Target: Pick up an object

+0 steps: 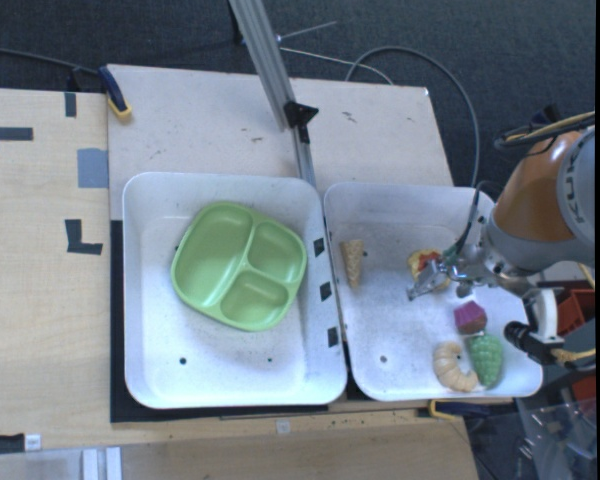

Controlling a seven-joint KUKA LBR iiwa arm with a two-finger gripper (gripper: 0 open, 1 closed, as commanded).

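My gripper point(432, 278) hangs low over the right bin point(380, 213), near its middle right. A small yellow and red toy point(423, 262) lies right against the gripper's upper left side, partly hidden by it. A pink block point(470, 317) sits just below the gripper. Nearer the bin's front right corner lie a green leafy toy point(487, 359) and a tan croissant-shaped piece point(453, 366). A tan cone point(353, 263) rests by the bin's left wall.
The left bin point(145, 268) holds a green divided plate point(240, 265). The arm's orange band point(540, 203) rises at the right edge, with cables beside it. A metal pole point(270, 58) slants across the bench behind the bins.
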